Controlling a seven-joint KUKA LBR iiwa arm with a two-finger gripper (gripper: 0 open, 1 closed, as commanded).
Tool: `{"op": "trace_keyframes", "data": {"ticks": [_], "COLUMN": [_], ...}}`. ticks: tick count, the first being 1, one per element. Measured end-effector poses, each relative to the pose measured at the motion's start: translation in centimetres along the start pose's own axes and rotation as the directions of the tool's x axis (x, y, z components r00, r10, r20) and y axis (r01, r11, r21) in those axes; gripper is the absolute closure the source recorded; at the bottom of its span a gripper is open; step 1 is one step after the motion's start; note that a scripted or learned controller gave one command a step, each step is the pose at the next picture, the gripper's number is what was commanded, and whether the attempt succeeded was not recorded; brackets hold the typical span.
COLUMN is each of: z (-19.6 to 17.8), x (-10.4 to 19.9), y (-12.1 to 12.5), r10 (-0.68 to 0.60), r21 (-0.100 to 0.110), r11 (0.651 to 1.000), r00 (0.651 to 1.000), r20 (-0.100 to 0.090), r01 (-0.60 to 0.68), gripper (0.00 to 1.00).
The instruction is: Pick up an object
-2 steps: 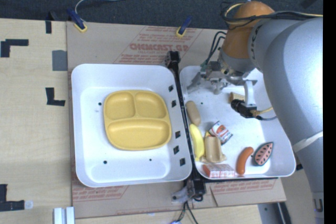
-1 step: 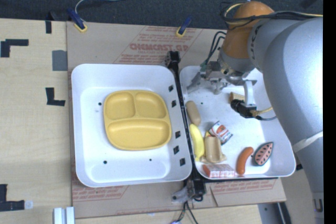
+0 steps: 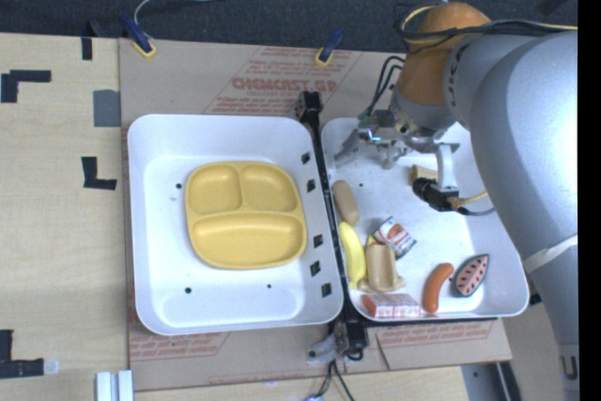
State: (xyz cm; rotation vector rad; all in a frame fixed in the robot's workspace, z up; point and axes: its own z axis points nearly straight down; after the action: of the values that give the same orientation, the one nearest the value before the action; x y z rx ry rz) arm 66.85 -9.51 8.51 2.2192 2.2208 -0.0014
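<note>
Grey arm [image 3: 526, 136] looms nearest, its gripper [image 3: 390, 146] at twelve o'clock in the right white bin [image 3: 498, 296]; its grasp cannot be told. Toy foods cluster toward six o'clock: yellow banana [image 3: 351, 251], red sausage [image 3: 437, 286]. Crowding could cause a missed or double pick.

A robotics lab: cardboard-lined bench [image 3: 235, 80], clamped white bins [image 3: 150, 202], trailing cables [image 3: 188, 0].

**Arm over the right bin, food toys below**

The grey arm with its orange band [image 3: 434, 52] hangs over the right white bin [image 3: 512, 282], its gripper [image 3: 383, 141] near the far wall. A yellow banana [image 3: 352, 251], tan bread piece [image 3: 380, 266], orange sausage [image 3: 437, 286] lie there. The left white bin [image 3: 155, 230] holds a yellow divided plate [image 3: 246, 213].
</note>
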Motion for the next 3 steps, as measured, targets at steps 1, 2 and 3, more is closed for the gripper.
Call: {"op": "trace_keyframes", "data": {"ticks": [1,2,3], "z": [0.00,0.00,0.00], "x": [-0.06,0.03,-0.02], "y": [0.01,0.00,0.01], "r10": [0.000,0.000,0.000], "r21": [0.000,0.000,0.000], "r11": [1.000,1.000,1.000], "r00": [1.000,1.000,1.000], "r20": [-0.001,0.000,0.000], "r01": [0.000,0.000,0.000], "gripper": [0.00,0.00,0.00]}}
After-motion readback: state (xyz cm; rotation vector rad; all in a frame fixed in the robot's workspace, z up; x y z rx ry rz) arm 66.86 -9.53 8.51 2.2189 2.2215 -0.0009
